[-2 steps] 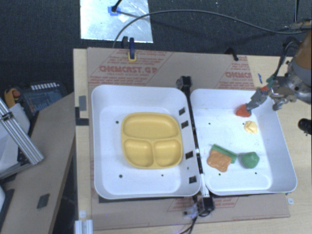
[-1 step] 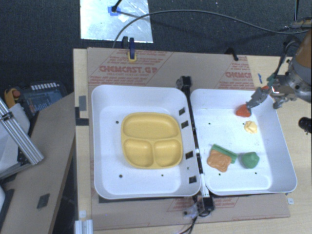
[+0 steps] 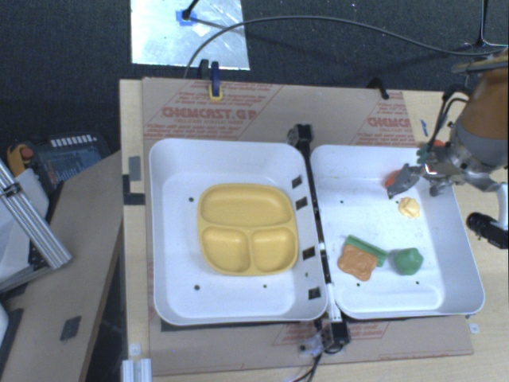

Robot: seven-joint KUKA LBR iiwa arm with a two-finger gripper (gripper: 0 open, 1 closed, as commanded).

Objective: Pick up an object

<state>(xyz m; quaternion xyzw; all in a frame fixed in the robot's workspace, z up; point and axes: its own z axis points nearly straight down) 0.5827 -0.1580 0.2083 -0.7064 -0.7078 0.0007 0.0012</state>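
Observation:
My gripper (image 3: 407, 178) hangs over the upper right part of the right bin (image 3: 374, 301), with the arm (image 3: 485, 126) coming in from the right. A small red-orange patch (image 3: 393, 182) shows at the gripper's left end; I cannot tell whether it is a held object. Just below the gripper lies a small pale yellow piece (image 3: 409, 207). Nearer the front of the same bin lie an orange piece (image 3: 357, 262), a green bar (image 3: 366, 248) touching it, and a round green piece (image 3: 407, 260).
The left bin (image 3: 171, 237) holds a yellow divided plate (image 3: 245, 228). A black hinge strip (image 3: 312, 213) runs between the bins. Cables cross the dark floor behind the bench, and a metal plate (image 3: 188, 21) lies at the back left.

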